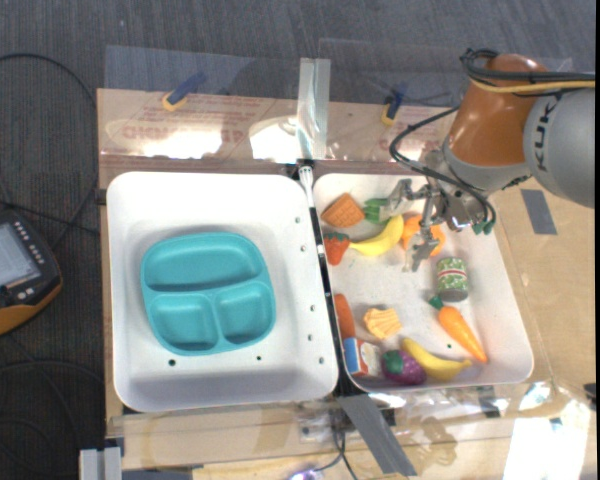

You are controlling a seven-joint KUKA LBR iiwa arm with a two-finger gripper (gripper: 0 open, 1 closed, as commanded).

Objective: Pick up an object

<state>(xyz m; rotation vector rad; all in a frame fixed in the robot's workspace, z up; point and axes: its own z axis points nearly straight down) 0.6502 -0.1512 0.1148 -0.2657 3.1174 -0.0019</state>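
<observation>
Two shallow white bins side by side. Left white bin (130, 368) holds a teal plastic divided tray (208, 290), nothing else seen in it. Right white bin (510, 343) holds the toy food: yellow plastic banana (378, 240) upper middle, orange wedge-shaped piece (342, 211) just beside it w/ a green bit next to that, small green-and-dark can (451, 277) mid-right, orange plastic carrot (461, 333) below the can, pale orange ridged piece (382, 322) centre, second yellow banana (435, 360) at the front touching a purple grape-like piece (404, 368), plus a red/orange stick (345, 320) along the left wall.

Gripper (425, 230) is low over the upper part of the right bin, fingers look spread apart, nothing visibly between them. An orange item sits right under/behind the fingers, partly hidden, can't ID it.

Likely target, my guess: upper banana, tip just beside the fingers. Looks like hollow moulded plastic so prob light, stiff, smooth = slippery. Curved, so grab across the thick middle, not the tapered end; it could roll or squirt out. Neighbours are close, so a finger may clip the wedge.
</observation>
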